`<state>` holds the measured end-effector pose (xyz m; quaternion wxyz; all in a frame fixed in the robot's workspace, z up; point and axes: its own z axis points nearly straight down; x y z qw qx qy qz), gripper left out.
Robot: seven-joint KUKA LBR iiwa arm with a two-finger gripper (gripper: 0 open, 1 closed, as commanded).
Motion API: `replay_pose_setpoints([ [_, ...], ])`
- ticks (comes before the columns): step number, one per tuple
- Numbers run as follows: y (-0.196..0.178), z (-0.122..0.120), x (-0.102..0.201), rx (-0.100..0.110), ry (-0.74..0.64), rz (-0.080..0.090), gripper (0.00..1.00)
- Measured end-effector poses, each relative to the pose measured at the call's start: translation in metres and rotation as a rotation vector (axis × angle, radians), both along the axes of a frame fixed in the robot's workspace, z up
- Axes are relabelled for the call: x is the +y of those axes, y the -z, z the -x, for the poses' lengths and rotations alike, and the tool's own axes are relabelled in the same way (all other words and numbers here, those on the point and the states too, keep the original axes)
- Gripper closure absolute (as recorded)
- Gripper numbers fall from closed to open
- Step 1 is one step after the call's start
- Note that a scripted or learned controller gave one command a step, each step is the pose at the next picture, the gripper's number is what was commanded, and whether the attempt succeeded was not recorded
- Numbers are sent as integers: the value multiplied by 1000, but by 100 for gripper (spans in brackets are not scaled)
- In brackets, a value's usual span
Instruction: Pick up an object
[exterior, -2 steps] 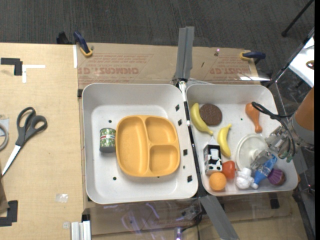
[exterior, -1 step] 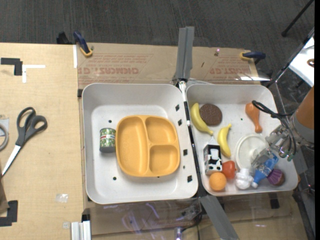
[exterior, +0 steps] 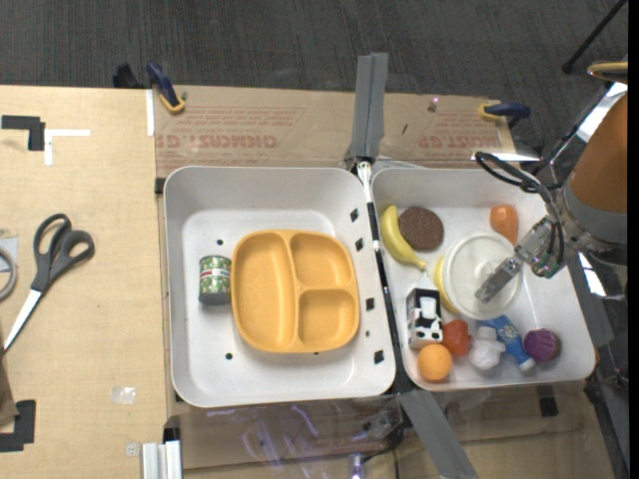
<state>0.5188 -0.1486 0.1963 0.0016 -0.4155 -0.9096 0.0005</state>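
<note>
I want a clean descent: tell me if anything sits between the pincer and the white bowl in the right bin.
Nothing visible does. The pincer hangs right over the white bowl, its tip over the bowl's hollow. The banana, orange ball and purple ball lie around the bowl, not over it.

Yellow tray (exterior: 296, 290), green can (exterior: 214, 278), brown cookie (exterior: 421, 228), purple ball (exterior: 541, 344), black-and-white cow toy (exterior: 426, 317).
</note>
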Motion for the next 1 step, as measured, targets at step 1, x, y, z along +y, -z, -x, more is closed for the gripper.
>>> replay_pose_setpoints([
  [1,63,24,-34,-6,-98,1,100],
])
